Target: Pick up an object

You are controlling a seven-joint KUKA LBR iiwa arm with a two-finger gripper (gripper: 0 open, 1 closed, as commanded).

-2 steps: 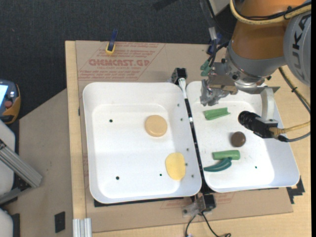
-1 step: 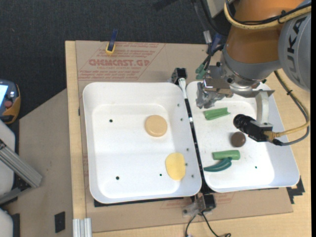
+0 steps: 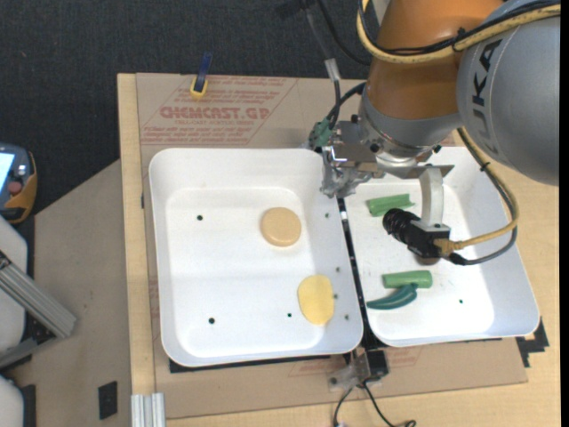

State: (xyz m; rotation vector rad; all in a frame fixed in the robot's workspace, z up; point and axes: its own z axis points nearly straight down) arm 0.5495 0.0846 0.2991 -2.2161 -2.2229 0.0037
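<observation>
The arm [image 3: 444, 69] hangs over the back of the right bin [image 3: 498, 314], by the wall it shares with the left bin [image 3: 169, 265]; its gripper [image 3: 342, 172] sits low by that divider, and whether it is apart, together or clamped on anything I cannot tell — the wrist hides it. Nearest it lies a green piece [image 3: 388, 205]; farther forward are a second green piece [image 3: 407, 279] and a dark teal curved one [image 3: 391, 300] touching it. In the left bin, well apart, lie a tan disc [image 3: 281, 227] and a yellow oval [image 3: 316, 299]. All look like small, light, stiff plastic toys — smooth, probably slippery. The green pieces seem best pinched across their narrow width at mid-length; the flat disc offers little except its edge. The cardboard [image 3: 222, 109] behind reads "CHEMCAST GP"; the arm casing shows part of "KUKA".
</observation>
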